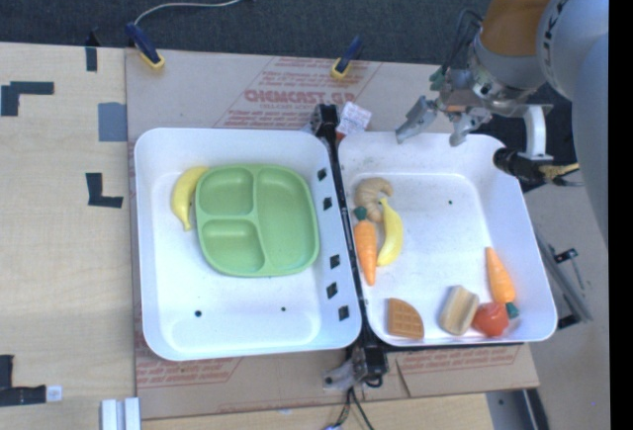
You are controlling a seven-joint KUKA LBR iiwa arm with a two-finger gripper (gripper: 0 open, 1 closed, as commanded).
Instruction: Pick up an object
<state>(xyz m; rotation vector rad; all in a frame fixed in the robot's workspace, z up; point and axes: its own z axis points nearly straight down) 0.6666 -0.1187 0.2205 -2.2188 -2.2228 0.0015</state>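
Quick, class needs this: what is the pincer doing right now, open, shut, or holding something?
Pincer: open, holding nothing, above the far edge of the right bin.

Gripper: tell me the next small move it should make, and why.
Probably bring the gripper forward and down into the right bin, toward the banana and carrot by the divider. Its fingers are spread with nothing between them, it hangs over the bin's far rim, and those are the nearest pieces.
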